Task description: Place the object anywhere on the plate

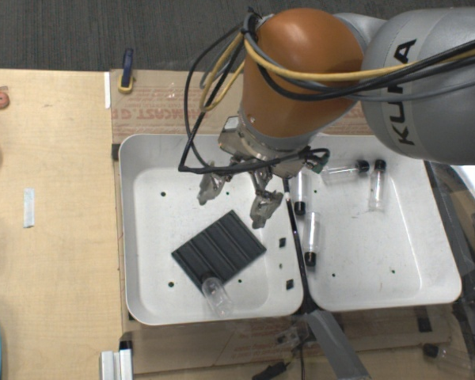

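**Tube on the plate's near corner, gripper empty above**

Start with the clear tube [214, 293]: you can see it lying at the near corner of the dark ribbed plate [220, 248], its rounded end hanging past the plate's edge toward the near wall of the left bin [142, 236]. It looks to be partly on the plate and partly off it, so whether it counts as placed is a close call from this angle.

Above the plate's far-right edge hangs the gripper [237, 198]. Its fingers are spread apart with nothing between them, and they stand clear of the tube. You would judge this as the release stage: the tube is down and the hand is free above it.

If the placement is accepted, the next move only needs a straight lift clear of the bin. If not, you will need to come back down over the tube's middle, close on it across its width, and set it nearer the plate's centre; it is round and may roll on the ribs.

Count: one plate and one tube in the left bin. In the right bin [427, 236], four capped tubes, two near the divider and two toward the far side.
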`<state>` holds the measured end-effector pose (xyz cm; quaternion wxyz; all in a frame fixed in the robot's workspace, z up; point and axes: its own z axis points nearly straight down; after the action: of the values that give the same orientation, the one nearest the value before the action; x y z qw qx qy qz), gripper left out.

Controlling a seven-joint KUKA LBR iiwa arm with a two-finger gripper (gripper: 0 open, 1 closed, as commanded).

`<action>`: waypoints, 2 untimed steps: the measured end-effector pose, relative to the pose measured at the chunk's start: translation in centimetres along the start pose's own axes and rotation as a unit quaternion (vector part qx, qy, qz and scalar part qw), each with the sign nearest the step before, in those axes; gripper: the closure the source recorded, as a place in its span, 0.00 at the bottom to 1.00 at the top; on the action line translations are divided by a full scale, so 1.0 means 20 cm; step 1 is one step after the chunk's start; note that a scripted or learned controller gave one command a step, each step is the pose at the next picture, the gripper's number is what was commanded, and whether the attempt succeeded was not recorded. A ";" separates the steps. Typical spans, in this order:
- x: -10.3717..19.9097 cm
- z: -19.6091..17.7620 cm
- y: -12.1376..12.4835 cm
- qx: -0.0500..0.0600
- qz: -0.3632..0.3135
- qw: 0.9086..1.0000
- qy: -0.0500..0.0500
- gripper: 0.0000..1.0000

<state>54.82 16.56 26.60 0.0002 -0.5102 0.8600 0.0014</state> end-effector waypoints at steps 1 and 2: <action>0.00 -0.05 -0.01 0.000 0.002 1.000 -0.002 1.00; 0.00 -0.05 -0.01 0.000 0.002 1.000 -0.002 0.00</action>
<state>54.95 16.54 27.50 0.0019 -0.5083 0.8612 0.0024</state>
